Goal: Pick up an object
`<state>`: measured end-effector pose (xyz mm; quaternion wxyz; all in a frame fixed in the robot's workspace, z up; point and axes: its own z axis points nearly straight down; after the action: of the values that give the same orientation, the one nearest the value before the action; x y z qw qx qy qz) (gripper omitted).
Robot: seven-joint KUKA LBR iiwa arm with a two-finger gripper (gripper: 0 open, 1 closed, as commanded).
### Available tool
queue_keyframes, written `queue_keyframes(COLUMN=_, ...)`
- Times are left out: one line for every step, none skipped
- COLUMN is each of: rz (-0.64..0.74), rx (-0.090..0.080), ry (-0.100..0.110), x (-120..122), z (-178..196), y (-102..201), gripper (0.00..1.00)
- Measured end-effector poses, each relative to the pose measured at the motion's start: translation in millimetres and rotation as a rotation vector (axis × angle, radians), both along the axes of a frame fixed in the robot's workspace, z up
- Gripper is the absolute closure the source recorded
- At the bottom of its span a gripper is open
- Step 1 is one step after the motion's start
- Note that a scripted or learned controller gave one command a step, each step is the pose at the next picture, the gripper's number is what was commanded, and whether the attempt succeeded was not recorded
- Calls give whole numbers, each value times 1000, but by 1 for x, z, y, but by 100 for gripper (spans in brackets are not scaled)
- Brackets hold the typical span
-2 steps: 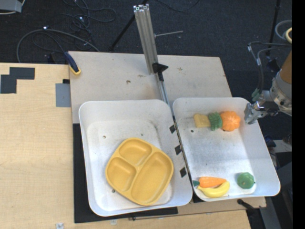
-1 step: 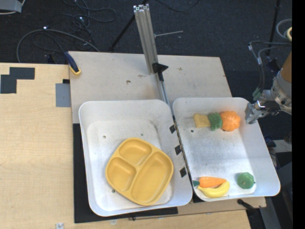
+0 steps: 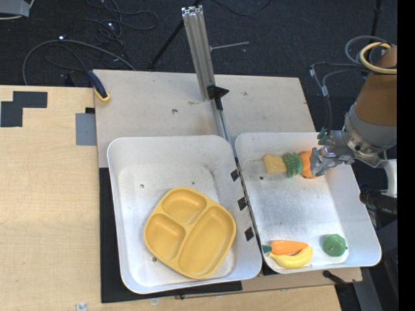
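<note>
We look down at a slant on a bench [image 3: 259, 102] bearing two shallow white bins side by side. The left bin [image 3: 130, 173] holds a yellow divided plate [image 3: 189, 232] with three compartments, lying toward the bin's near right corner. The right bin [image 3: 350, 238] holds the loose objects. Near its far edge we see a pale yellow block [image 3: 275, 164] touching a green piece [image 3: 292, 164], and just right of that an orange piece [image 3: 306, 165]. Along the near edge lie an orange carrot-shaped toy [image 3: 288, 246] resting on a yellow banana-shaped toy [image 3: 293, 258], with a green round toy [image 3: 334, 244] near them to the right.

The arm [image 3: 376, 102] enters from the right, its orange band above the grey wrist. The jaws [image 3: 320, 162] sit low at the far right of the right bin, just beside and apparently touching the orange piece. We cannot tell from this view whether the jaws are open or closed, nor whether the orange piece lies between them.

Behind the bins an aluminium post [image 3: 200, 50] rises from the bench, and black cables [image 3: 84, 24] lie on the dark floor beyond.
</note>
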<state>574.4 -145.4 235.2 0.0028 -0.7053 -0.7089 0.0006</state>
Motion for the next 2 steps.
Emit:
queue_keyframes(rz=0, rx=-1, ry=-1, x=-11, z=8, y=50, gripper=100)
queue_keyframes(rz=0, rx=-1, ry=-1, x=-20, z=12, y=107, gripper=100)
